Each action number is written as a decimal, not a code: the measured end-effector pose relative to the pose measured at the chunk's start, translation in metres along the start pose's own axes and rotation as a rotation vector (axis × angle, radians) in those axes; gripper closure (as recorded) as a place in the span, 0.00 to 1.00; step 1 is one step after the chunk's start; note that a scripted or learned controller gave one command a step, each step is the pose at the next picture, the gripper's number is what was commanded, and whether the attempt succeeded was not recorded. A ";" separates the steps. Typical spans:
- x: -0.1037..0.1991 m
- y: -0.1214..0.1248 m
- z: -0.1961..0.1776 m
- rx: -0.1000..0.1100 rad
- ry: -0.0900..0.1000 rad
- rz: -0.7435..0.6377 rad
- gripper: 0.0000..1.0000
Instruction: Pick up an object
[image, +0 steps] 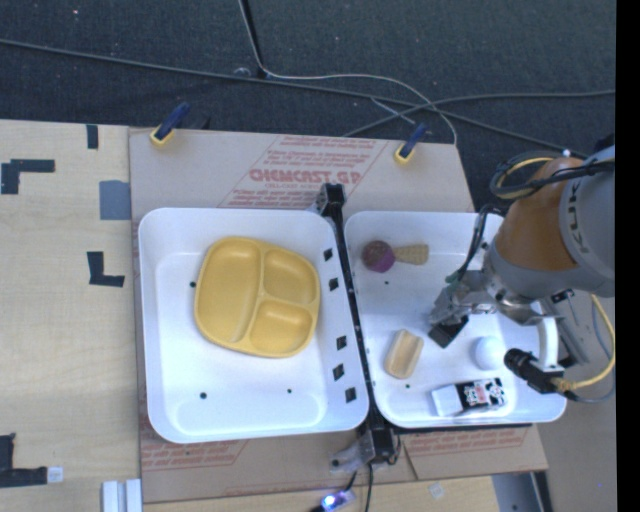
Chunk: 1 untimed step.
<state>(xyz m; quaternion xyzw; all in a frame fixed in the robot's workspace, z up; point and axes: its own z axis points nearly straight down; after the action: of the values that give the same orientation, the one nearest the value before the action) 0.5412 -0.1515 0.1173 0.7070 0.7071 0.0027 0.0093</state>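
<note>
In the right bin (400, 410) my gripper (447, 322) hangs low over the middle of the floor, just right of a tan bread-shaped block (403, 354). A white ball (487, 351) lies to its right, close by. At the far side of the bin lies a toy with a purple head and tan handle (392, 255). A small white and black box (468, 397) rests near the front wall. I see nothing between the fingers.
The left bin (165, 400) holds a yellow divided plate (257, 296). A black divider with clips (345, 320) runs between the bins. The arm's orange band (540, 225) and cables rise at the right over the bin's edge.
</note>
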 end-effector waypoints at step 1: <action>0.007 0.007 -0.047 0.014 0.009 -0.002 1.00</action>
<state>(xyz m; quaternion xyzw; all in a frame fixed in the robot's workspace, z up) 0.5474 -0.1441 0.1640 0.7063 0.7079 0.0008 0.0011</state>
